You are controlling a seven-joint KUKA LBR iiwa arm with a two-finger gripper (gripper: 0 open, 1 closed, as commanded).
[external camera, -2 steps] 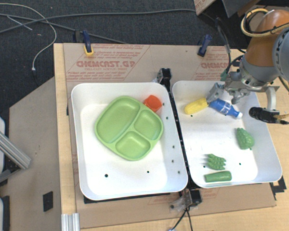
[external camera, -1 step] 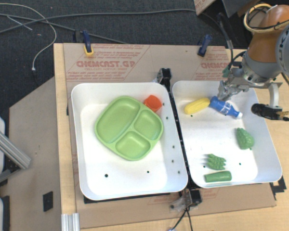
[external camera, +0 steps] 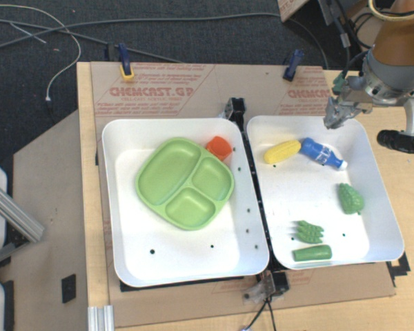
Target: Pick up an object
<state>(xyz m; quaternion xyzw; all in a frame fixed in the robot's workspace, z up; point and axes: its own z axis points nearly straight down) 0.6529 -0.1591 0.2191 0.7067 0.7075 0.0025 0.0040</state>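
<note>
Tool (external camera: pixel 336 119) hangs over right white bin's (external camera: pixel 379 185) far edge, open/closed can't tell. Nearest obj: blue plastic bottle (external camera: pixel 321 152), just below-left of tool, long axis running left-right toward yellow toy corn (external camera: pixel 282 151).

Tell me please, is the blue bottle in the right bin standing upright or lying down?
Lying down. The blue bottle rests on its side on the right bin floor, its white cap pointing away from the yellow corn.
</note>
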